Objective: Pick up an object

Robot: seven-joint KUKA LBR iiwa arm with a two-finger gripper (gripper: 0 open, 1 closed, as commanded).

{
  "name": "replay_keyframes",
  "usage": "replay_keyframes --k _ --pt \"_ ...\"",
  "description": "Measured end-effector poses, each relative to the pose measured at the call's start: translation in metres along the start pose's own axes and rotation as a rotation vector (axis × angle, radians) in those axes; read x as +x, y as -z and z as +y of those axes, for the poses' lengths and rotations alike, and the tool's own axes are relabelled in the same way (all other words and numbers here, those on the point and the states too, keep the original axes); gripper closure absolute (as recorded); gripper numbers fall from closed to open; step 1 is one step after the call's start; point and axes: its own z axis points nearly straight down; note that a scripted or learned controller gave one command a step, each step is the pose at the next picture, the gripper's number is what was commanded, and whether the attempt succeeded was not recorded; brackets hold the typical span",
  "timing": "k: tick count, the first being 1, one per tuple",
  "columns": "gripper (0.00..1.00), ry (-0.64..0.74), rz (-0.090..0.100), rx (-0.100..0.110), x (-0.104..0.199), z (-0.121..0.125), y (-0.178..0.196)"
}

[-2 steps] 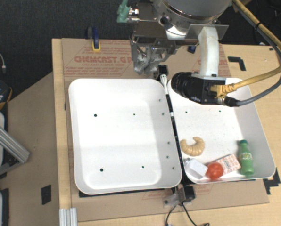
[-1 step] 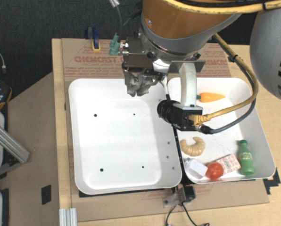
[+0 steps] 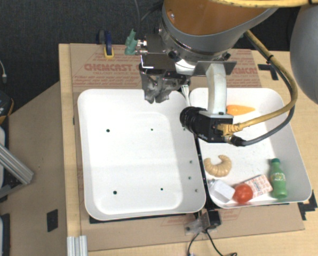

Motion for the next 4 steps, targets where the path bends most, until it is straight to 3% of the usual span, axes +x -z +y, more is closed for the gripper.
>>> replay_keyframes --k 1,2,3,4 --pt "1.00 0.001 0.001 -0.002 0.001 0.000 0.010" --pt "1.00 -0.001 -0.004 0.010 -0.001 -0.001 -0.043" --pt "1.00 -0.002 -0.006 0.014 -0.010 -0.002 -0.135" --pt "1.00 -0.001 -0.007 0.017 -0.001 -0.004 -0.266"
